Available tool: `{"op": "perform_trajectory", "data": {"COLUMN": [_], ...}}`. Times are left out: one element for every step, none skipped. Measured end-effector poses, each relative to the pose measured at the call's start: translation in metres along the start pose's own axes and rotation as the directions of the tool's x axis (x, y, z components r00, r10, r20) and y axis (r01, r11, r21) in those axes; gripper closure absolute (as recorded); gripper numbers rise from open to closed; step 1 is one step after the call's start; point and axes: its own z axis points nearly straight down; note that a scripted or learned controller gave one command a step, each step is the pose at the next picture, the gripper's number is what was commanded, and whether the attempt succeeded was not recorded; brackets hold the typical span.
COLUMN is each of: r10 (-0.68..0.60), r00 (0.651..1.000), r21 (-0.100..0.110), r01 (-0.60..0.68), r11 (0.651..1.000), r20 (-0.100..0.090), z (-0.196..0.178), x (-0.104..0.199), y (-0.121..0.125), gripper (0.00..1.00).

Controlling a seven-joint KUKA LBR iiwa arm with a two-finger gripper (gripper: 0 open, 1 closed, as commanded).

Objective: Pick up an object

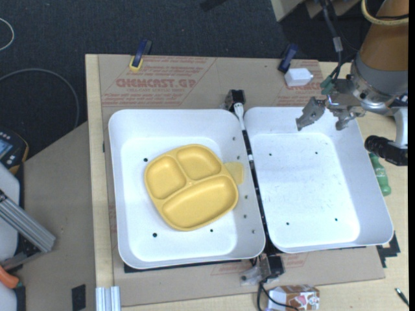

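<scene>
A yellow divided plate [190, 185] with three compartments lies in the middle of the left bin [126, 141]. A small pale yellow piece [235, 172] pokes out from under its right edge. My gripper [324, 119] hangs over the far edge of the right bin [311, 193], well to the right of the plate. It is open, its two fingers [307, 118] spread apart with nothing between them.
A green marker [380, 173] lies along the right bin's right rim. A white block [298, 77] and two clamps [139, 55] sit on the cardboard behind the bins. A black clip [235, 98] sits at the far end of the seam between the bins.
</scene>
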Motion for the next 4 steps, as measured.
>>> {"op": "perform_trajectory", "data": {"r10": [-0.002,-0.006,-0.002,0.001], "r00": [1.0,1.0,1.0,1.0], "r21": [-0.007,-0.016,-0.006,0.013], "r01": [0.002,0.006,0.002,-0.001], "r11": [1.0,1.0,1.0,1.0], "r20": [0.0,-0.001,0.001,-0.001], "z": [-0.101,-0.225,-0.228,-0.122], "x": [0.023,0.064,0.062,0.071], "y": [-0.07,-0.107,-0.105,-0.119], "gripper": [0.0,0.0,1.0,1.0]}}
